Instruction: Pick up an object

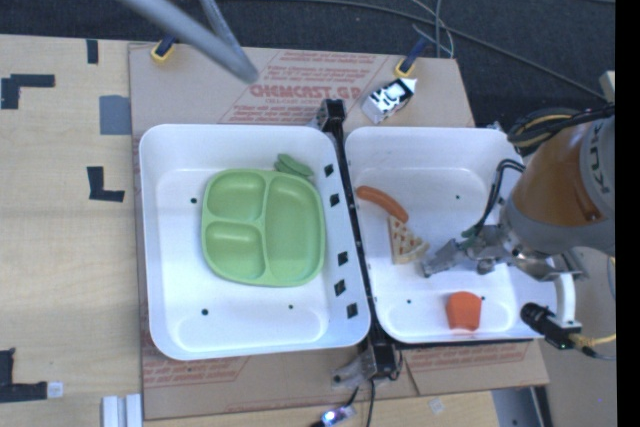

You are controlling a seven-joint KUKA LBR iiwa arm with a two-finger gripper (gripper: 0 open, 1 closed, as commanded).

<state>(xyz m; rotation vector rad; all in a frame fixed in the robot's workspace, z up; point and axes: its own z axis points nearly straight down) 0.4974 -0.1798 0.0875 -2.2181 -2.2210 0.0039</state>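
We saw one orange block (pixel 463 310) near the front of the right bin (pixel 440 150). Just behind it the gripper (pixel 437 262) hung low beside one pizza slice (pixel 405 240); whether it was shut, we could not tell. One sausage (pixel 383 202) lay farther back. One green tray (pixel 264 226) sat in the left bin (pixel 165 245).

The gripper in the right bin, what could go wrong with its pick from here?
The gripper sits low beside the tan pizza-slice toy, so it might nudge that piece instead of grasping it. The orange-red sausage toy lies close by and could be pushed along. The orange block sits close to the right white bin's near wall, awkward for fingers.
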